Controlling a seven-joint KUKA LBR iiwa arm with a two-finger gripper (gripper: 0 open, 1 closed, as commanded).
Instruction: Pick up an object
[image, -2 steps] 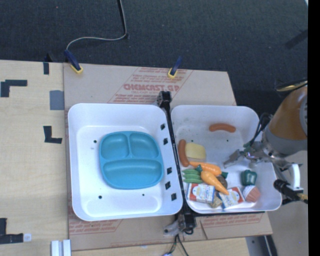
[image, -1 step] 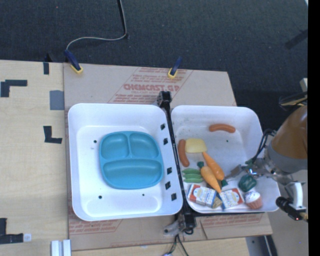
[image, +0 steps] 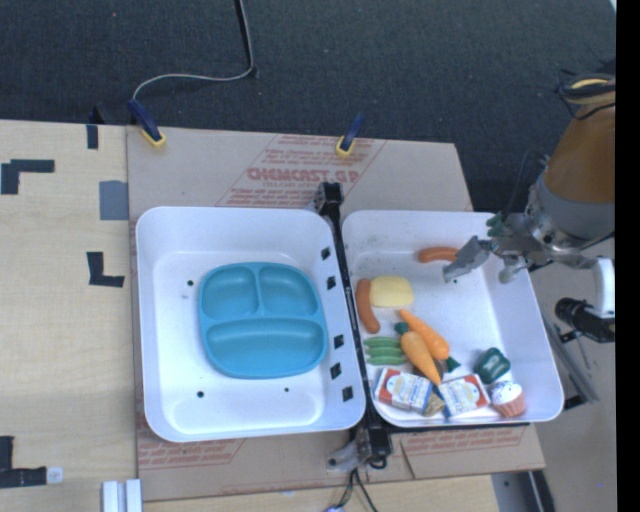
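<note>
Two shallow white bins sit side by side on a cardboard sheet (image: 290, 175) in the middle of the frame. The left bin (image: 160, 330) holds a blue divided plate (image: 263, 320), lying flat near its centre. The right bin (image: 530, 340) holds the food toys: a small sausage (image: 437, 255) near the upper middle, a yellow block (image: 392, 292) with a longer sausage (image: 367, 305) just to its left, two carrots (image: 424, 346) crossing below them, green pea pods (image: 385, 349) beside the carrots, and small printed cartons (image: 435, 392) along the lower edge with a dark green item (image: 492, 364) and a cupcake (image: 509, 399) at lower right.

The gripper (image: 470, 260) reaches in from the right over the bin's upper right part, just right of the small sausage and apparently not touching it. Its fingers look slightly parted, though the view is blurry, and nothing is between them.
</note>
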